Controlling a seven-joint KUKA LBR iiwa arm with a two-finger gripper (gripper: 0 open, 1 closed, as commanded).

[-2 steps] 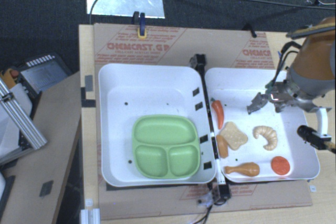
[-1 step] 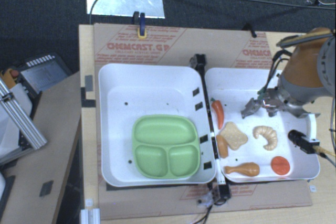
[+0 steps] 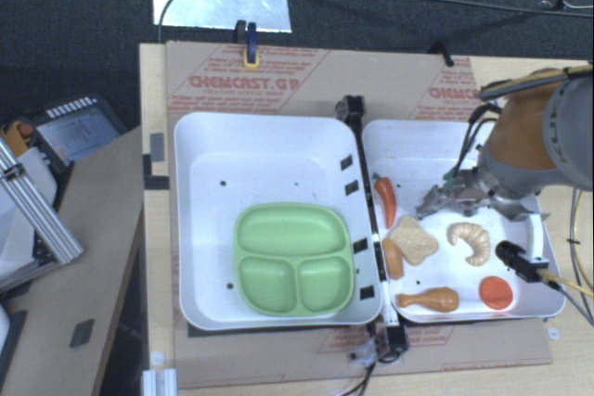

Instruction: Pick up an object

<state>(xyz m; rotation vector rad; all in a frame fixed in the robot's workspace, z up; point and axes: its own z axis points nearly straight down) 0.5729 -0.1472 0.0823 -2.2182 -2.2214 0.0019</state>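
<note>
**Claw low in the right bin, above the food pieces**

Dark carpet surrounds the surface (image 3: pixel 306 70), which is topped with a printed cardboard sheet and carries two shallow white bins side by side. From my seat I see the left bin (image 3: pixel 200 199) holding a green divided tray (image 3: pixel 292 257) toward its near edge. The right bin (image 3: pixel 418 139) holds the loose pieces: a red chili pepper (image 3: pixel 386 198) lying along the divider side, a tan bread piece (image 3: pixel 414 240) just beside it toward the near edge, an orange sausage-like piece (image 3: pixel 393 261) touching the bread's left side, a pale croissant (image 3: pixel 471 241) near the bin's middle, a drumstick (image 3: pixel 429 299) along the near edge, and a red tomato (image 3: pixel 496 292) in the near right corner.

I have the arm (image 3: pixel 534 139) reaching in over the right edge of the surface. Its claw (image 3: pixel 434 199) sits low in the right bin, between the chili pepper and the croissant, just above the bread piece. Whether its jaws are apart or together I cannot tell at this angle. I see nothing between them. A black part of the wrist (image 3: pixel 520 261) hangs over the bin between croissant and tomato.
</note>
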